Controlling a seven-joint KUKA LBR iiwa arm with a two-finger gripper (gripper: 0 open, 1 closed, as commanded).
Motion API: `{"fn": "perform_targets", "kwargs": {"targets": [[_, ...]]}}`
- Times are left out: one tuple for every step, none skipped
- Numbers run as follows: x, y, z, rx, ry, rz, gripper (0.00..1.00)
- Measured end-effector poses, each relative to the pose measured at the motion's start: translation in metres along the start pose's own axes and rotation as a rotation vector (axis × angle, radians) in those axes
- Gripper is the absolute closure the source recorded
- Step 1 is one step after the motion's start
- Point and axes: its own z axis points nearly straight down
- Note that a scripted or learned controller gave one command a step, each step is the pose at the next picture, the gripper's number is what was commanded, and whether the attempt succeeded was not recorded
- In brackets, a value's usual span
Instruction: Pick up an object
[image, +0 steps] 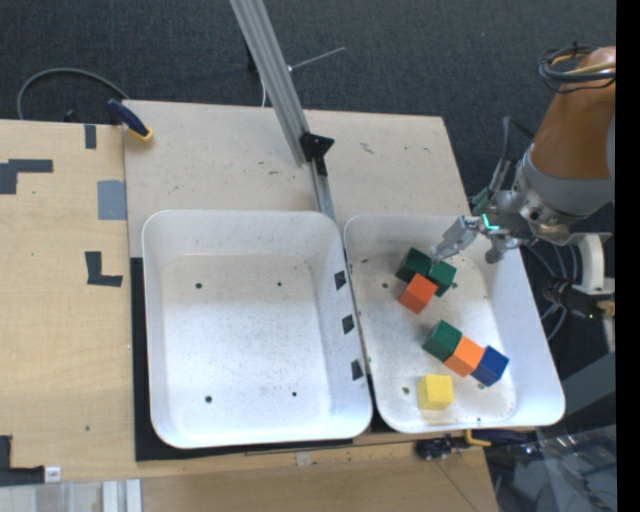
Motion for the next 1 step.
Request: {"fn": "perform_targets", "kwargs": {"targets": [[0.0, 0.0007, -0.0025, -0.004, -0.001, -0.002, 0.0]]}}
